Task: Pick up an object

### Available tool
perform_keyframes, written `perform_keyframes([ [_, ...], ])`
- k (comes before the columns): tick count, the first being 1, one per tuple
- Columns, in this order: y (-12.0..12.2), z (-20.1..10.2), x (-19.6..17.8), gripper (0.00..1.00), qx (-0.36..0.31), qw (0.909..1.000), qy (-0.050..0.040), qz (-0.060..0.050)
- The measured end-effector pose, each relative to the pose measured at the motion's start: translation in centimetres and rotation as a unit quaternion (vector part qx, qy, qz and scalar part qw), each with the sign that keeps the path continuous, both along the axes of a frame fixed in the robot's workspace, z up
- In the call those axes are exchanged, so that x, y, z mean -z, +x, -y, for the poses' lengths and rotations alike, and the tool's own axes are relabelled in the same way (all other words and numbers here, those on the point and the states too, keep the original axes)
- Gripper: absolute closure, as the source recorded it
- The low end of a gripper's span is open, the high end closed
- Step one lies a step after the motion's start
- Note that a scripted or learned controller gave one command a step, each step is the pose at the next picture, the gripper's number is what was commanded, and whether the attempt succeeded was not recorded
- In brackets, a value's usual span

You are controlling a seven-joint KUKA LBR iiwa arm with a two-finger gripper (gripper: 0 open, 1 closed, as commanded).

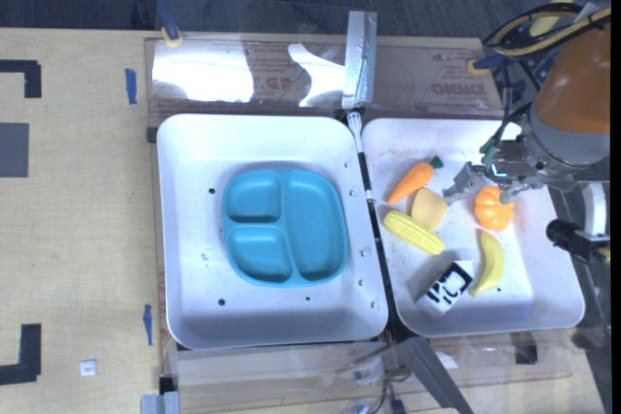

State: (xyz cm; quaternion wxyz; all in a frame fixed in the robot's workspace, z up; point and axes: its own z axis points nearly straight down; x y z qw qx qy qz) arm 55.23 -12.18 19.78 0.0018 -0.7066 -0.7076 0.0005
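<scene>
A: Where's the pincer [482, 177]?

B: Over the right bin [558, 301], fingers spread, grasping nothing, just beside an orange toy fruit [493, 209].

A: And near that fruit?

B: Banana [490, 263] below it; carrot [411, 181], pale chunk [429, 207], corn cob [413, 233] to its left.

Toys [427, 208] crowding right bin [553, 305]
</scene>
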Motion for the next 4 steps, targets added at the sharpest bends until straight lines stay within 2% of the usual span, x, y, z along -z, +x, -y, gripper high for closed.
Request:
perform_keyframes([
  [1,-0.6,6.1,11.0,0.00,-0.003,1.0000,-0.0022,0.005],
  [2,-4.5,4.8,11.1,0.00,0.016,0.9999,-0.0010,0.004],
  [3,-4.4,4.9,9.9,1.00,0.017,0.9998,-0.0028,0.007],
  [4,-4.3,2.9,-2.4,1.00,0.089,0.9960,-0.0013,0.004],
])
